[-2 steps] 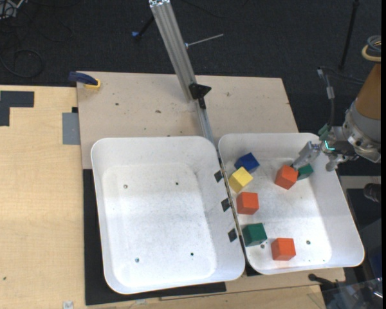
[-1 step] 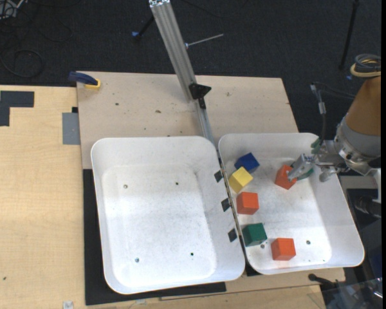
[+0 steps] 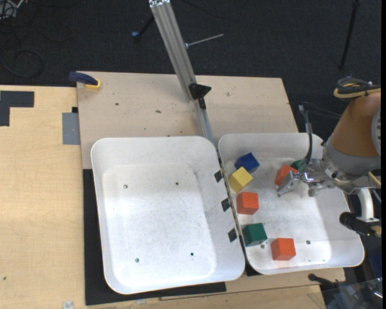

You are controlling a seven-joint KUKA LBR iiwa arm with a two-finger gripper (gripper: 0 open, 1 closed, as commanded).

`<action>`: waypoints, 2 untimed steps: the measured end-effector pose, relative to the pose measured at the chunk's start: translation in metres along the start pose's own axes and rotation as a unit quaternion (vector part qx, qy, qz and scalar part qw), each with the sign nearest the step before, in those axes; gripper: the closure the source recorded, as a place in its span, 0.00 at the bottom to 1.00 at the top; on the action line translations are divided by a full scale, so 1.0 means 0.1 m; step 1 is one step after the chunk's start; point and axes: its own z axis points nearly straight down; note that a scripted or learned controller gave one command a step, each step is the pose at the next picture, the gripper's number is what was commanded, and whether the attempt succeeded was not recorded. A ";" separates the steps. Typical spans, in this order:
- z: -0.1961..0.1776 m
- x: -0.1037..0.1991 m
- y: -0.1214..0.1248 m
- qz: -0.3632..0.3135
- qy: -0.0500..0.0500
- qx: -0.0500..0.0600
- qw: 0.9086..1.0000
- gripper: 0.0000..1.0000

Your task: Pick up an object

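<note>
The end effector point(image 3: 294, 184), its state impossible to tell, sits at the orange block point(image 3: 284, 174) at three o'clock in the right bin point(image 3: 347, 253). The block looks light, rigid and smooth-faced; opposite flat sides suit gripping.

White speckled bins point(image 3: 157, 272), blue cube point(image 3: 247, 161), yellow cube point(image 3: 240, 179), three orange-red cubes point(image 3: 248, 203), green cube point(image 3: 255, 233), pale wood worktop point(image 3: 141, 105), orange-banded grey arm point(image 3: 355, 137)

This is looking like a robotics lab: bench point(image 3: 180, 108) bearing two white bins point(image 3: 109, 172), aluminium rail point(image 3: 177, 47), cables point(image 3: 13, 56) trailing on dark floor.
</note>
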 end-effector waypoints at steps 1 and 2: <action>0.34 0.00 0.01 0.001 -0.001 -0.004 1.000 0.00; 0.24 -0.01 0.01 0.003 -0.001 -0.004 1.000 1.00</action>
